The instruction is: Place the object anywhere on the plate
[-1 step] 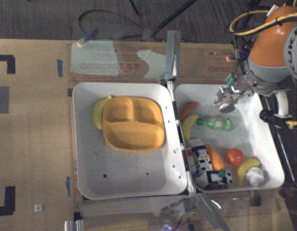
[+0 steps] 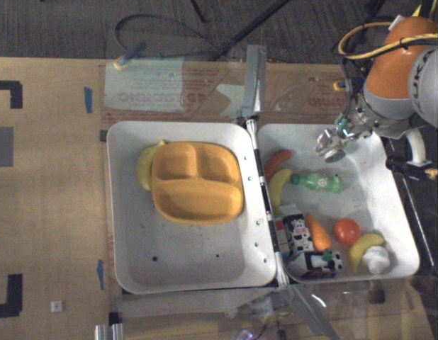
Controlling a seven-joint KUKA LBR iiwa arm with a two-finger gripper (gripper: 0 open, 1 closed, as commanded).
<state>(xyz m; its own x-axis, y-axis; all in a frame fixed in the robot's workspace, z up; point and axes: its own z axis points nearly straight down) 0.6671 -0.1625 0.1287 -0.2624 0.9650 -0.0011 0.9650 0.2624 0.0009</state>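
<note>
**Q:** What does the figure show in the left bin point(image 2: 127, 261)?

**A:** An orange sectioned plate point(image 2: 197, 182) lies face up in the far half of that bin, its three compartments bare. A yellow banana point(image 2: 144, 166) sits tucked against the plate's left rim, partly under it, so it rests on the bin floor and not on the plate. The plate lies flat and open from above, presumably so that a drop anywhere over it will land.

**Q:** And the right bin point(image 2: 396, 211)?

**A:** The loose objects lie there: a green bottle point(image 2: 317, 183) on its side near the middle, a second banana point(image 2: 278, 187) and a red-orange piece point(image 2: 277, 161) by the left wall, a cow-patterned carton point(image 2: 297, 234) and a carrot point(image 2: 317, 232) toward the near edge, a tomato point(image 2: 346, 230), and a yellow-and-white item point(image 2: 369, 252) in the near right corner.

**Q:** Where is the gripper point(image 2: 334, 145)?

**A:** Over the far side of the right bin, just beyond the bottle. Whether it is released or clenched cannot be told at this size; nothing is seen grasped in it.

**Q:** Which object is the task's?

**A:** Judging by nearness, the bottle is the likely one; it lies in the right bin, well apart from the plate, so no transfer is yet done.
</note>
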